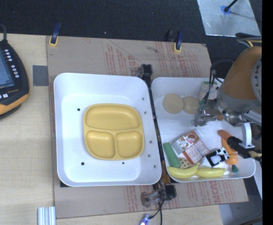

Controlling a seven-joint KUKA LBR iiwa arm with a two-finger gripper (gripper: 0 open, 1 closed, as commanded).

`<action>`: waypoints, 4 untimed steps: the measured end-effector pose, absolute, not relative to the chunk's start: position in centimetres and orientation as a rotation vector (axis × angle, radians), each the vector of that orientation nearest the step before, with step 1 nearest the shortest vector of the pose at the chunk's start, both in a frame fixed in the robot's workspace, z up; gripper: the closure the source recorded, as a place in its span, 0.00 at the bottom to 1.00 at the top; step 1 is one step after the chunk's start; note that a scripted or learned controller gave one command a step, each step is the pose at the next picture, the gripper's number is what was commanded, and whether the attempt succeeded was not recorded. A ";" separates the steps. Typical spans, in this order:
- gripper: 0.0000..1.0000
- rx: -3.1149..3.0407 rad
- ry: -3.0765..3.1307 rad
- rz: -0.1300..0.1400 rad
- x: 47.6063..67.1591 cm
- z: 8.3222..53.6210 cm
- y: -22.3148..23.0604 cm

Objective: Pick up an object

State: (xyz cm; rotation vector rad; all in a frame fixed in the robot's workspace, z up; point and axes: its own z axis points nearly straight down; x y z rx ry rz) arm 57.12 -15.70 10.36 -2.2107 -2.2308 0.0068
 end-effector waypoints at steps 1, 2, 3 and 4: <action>1.00 -2.214 -2.226 0.002 55.9 17.8 -11.2; 1.00 -2.216 -2.223 0.001 61.3 20.7 -7.3; 1.00 -2.217 -2.220 0.004 61.8 18.9 -10.8; 1.00 -2.213 -2.225 0.005 60.4 19.2 -6.8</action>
